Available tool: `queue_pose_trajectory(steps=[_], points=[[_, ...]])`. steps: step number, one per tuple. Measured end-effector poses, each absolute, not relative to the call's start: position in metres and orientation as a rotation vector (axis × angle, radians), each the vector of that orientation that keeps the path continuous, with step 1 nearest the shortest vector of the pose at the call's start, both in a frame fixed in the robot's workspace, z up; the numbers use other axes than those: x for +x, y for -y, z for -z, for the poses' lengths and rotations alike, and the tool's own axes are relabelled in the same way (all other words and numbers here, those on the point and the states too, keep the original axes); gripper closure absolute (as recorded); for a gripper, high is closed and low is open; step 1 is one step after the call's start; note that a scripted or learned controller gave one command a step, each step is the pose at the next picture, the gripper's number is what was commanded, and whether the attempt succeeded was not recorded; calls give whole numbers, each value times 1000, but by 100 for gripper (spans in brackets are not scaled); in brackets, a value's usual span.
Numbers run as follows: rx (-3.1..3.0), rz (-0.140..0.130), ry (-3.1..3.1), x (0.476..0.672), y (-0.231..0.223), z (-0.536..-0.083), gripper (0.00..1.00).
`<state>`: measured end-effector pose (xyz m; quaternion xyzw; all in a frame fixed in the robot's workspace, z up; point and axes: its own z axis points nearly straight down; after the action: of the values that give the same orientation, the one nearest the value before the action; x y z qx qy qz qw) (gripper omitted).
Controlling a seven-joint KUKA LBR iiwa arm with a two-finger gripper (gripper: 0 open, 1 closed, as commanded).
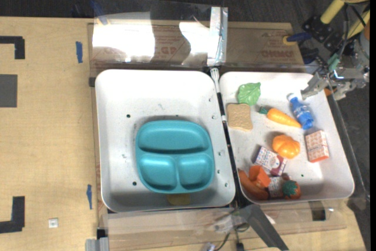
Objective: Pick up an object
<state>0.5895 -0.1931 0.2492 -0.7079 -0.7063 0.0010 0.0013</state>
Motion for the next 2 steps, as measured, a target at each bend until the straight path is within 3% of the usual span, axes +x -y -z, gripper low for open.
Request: queue_pose_trajectory(steps=[1, 2], points=[[-2466, -8, 1935, 549, 167, -167, 0], [-2657, -2, 1674, 585, 172, -87, 0]])
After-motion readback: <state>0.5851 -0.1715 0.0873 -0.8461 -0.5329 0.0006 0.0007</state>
